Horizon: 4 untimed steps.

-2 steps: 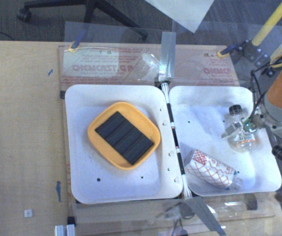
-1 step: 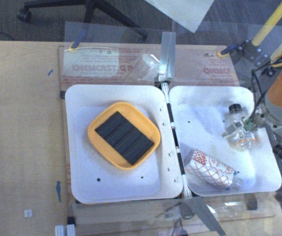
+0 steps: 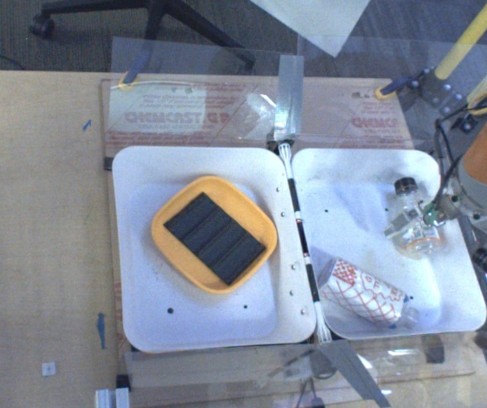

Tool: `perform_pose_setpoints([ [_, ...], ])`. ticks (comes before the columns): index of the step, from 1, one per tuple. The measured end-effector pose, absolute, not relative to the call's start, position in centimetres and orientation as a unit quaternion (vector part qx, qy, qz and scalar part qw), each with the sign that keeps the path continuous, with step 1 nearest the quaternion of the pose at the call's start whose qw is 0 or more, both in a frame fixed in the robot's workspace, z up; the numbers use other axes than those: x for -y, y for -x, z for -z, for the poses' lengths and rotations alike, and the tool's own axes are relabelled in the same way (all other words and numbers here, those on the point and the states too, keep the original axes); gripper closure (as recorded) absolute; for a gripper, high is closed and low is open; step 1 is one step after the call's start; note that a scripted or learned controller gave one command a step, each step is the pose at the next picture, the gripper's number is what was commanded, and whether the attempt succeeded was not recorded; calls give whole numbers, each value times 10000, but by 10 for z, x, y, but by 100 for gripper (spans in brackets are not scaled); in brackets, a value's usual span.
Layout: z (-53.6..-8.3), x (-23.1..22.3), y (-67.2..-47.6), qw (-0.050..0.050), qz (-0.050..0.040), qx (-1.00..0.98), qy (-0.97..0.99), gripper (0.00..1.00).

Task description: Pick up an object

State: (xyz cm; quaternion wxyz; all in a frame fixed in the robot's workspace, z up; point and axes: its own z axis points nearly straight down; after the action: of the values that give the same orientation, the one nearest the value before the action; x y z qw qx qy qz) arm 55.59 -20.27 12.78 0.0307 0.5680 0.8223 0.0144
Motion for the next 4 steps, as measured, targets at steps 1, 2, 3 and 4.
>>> perform_pose_setpoints([
  [1,-128,205,-557,322,-138,-8283,-5592,0],
  [2,-90,219,-565,81,-20,-8519,-5236,0],
  [3,-87,194,-613,-8,29,-8112,-5847,0],
  [4,-98,194,-614,1,37,-8120,-5837,100],
])
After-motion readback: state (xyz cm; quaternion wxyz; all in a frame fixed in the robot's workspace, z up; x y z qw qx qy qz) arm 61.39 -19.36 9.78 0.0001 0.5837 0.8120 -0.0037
